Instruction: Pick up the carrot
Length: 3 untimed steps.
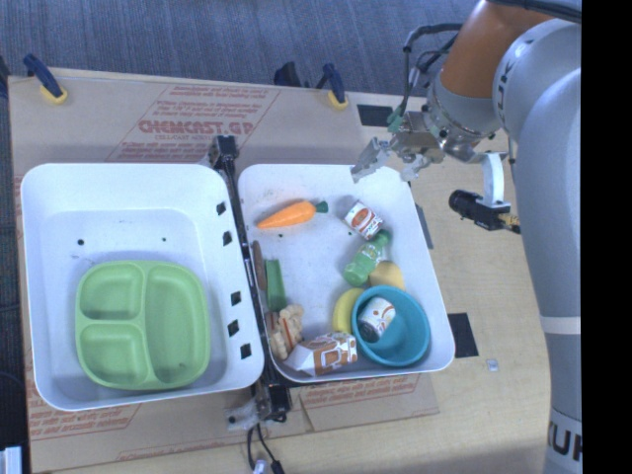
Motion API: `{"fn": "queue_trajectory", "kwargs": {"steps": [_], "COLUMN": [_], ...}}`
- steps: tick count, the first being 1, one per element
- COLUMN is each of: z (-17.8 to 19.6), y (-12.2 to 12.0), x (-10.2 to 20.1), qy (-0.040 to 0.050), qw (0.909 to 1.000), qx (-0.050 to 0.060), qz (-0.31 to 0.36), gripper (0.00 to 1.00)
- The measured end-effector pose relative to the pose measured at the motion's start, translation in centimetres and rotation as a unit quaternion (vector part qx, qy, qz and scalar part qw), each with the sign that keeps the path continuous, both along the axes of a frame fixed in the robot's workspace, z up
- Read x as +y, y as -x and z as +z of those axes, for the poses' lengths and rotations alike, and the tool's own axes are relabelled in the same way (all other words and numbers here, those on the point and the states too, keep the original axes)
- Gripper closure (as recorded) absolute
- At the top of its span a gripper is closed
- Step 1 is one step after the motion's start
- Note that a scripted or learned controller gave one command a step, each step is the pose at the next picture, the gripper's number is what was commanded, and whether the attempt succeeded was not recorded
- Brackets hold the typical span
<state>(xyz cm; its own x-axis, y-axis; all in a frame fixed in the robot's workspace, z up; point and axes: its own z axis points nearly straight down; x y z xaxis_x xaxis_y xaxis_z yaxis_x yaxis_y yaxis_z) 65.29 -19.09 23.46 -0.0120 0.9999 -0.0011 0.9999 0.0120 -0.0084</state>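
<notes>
hovering open-fingered gripper (387,158) above right bin's (423,265) far rim, carrot (288,214) untouched

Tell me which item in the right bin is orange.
The carrot, lying alone at the bin's upper left with green leaves at one end; nothing else there is wholly orange.

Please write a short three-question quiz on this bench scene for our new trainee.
1. True or false: the carrot lies in the right bin.
2. Which item sits inside the blue bowl? A) a small can B) a green bottle C) a banana
3. Fill in: the green divided plate rests in the ____ bin.

Key:
1. True; it lies near that bin's upper left part, apart from the gripper at the bin's top edge.
2. A, the small can.
3. Left, the left bin.
</notes>
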Motion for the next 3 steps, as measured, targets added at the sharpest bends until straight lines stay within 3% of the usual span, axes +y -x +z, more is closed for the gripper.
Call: {"fn": "queue_trajectory", "kwargs": {"steps": [1,2,3], "z": [-12.2,-13.4,-14.2], "y": [-0.1,0.5,5.4], "x": [10.3,9.3,2.8], "qy": [-0.0023,-0.0002,0.0002], "qw": [0.9999,0.9931,0.9973], "qx": [0.006,-0.008,0.0], "qz": [-0.015,-0.117,0.073], "gripper": [0.0,0.0,0.0]}}
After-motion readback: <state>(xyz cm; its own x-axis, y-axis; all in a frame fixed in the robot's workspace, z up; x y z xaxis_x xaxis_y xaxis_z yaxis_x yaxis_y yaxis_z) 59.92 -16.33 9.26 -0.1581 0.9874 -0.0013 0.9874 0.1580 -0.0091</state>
